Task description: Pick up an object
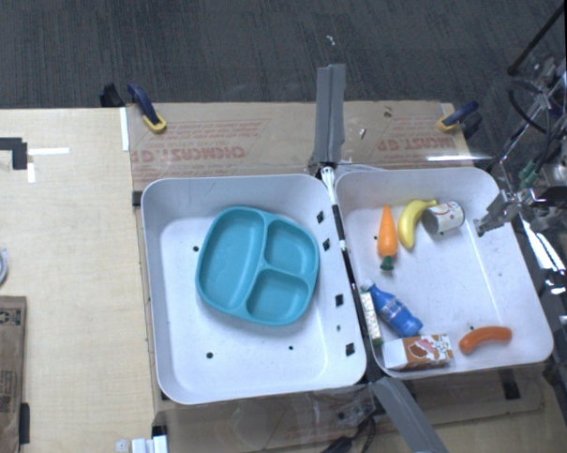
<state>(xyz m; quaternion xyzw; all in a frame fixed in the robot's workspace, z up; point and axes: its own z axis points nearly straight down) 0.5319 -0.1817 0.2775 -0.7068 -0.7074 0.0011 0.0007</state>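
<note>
The right bin (pixel 513 338) holds several objects. An orange carrot (pixel 386 231) lies next to a yellow banana (pixel 412 221) at the back, with a small grey can (pixel 444 218) on its side just right of the banana. A blue bottle (pixel 394 311) lies near the left wall, a small carton (pixel 419 352) at the front, and an orange sausage (pixel 484 338) at the front right. My gripper (pixel 494 218) reaches in over the bin's right rim, a little right of the can and apart from it. Nothing shows in its grasp.
The left bin (pixel 176 348) holds a blue divided plate (pixel 258 265). A grey post (pixel 330 116) stands behind the seam between the bins. Cables and arm parts (pixel 544 172) crowd the right edge. Clamps (pixel 147 109) sit at the back of the cardboard.
</note>
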